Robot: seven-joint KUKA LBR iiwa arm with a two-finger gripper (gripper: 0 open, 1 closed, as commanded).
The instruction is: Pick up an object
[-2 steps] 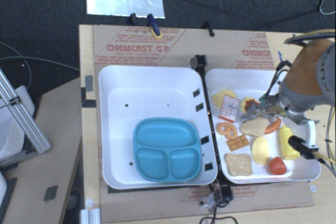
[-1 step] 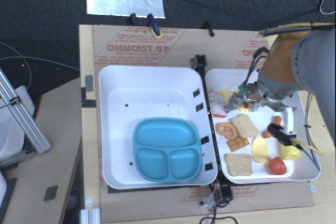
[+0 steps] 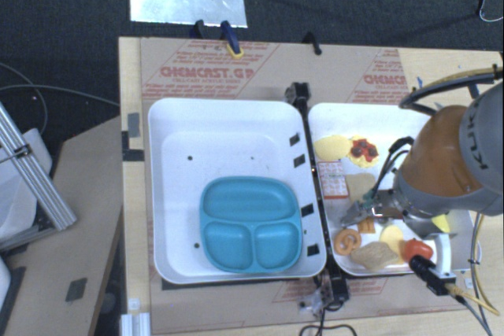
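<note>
The arm reaches in from the right over the right bin, its orange band above the grey wrist. The gripper hangs low over the middle of that bin, pointing left; whether its fingers are parted or closed on anything I cannot tell, since they blur into the clutter below. Toy food lies around it: a yellow piece and a red-and-yellow piece toward the far wall, a checked card beside the divider, a pretzel and a beige piece near the front wall, with a tomato and a pale yellow piece just right of them. In the left bin sits a blue tray with three compartments, toward the front right corner
</note>
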